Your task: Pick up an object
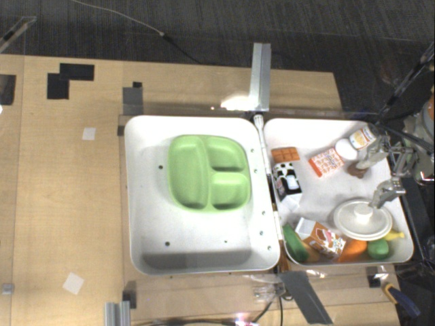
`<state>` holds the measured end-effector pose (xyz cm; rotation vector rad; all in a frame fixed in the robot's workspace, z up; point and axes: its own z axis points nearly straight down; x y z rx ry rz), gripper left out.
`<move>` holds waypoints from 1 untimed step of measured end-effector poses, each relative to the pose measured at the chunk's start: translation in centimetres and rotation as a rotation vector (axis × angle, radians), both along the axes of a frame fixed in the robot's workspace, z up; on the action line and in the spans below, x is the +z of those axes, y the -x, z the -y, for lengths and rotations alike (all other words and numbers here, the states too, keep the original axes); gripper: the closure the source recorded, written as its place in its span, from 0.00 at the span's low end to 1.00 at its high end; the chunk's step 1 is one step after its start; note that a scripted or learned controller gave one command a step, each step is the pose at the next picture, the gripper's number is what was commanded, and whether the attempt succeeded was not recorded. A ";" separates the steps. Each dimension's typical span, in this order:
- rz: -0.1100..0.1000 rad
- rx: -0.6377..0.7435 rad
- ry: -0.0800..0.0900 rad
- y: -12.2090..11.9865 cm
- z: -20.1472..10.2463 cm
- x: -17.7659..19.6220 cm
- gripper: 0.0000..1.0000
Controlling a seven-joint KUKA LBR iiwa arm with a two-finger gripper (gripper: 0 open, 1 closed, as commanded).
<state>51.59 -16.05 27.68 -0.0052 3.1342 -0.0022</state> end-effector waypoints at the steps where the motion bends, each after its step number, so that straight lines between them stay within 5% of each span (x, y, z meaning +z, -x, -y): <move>1: 0.017 -0.055 0.004 -0.3 1.5 -17.4 0.00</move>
